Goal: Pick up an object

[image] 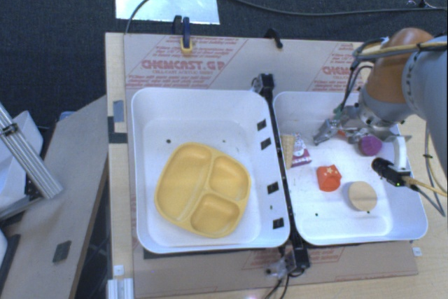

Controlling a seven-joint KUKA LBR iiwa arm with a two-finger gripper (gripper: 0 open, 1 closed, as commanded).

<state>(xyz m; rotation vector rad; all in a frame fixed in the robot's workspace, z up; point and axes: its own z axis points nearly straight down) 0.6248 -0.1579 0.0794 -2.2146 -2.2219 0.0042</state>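
Now claw (pixel 327 131) over right bin (pixel 406 220), nr purple ball (pixel 369 145).

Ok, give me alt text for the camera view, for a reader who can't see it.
A grey robot arm with an orange band reaches from the right, its gripper over the right shallow white bin, near a small purple ball. That bin also holds an orange block, a tan wooden disc and a small printed packet; the left white bin holds a yellow divided plastic tray.

A grey arm (pixel 427 80) with an orange band (pixel 392 73), thin cables, and a metallic gripper (pixel 334 128).
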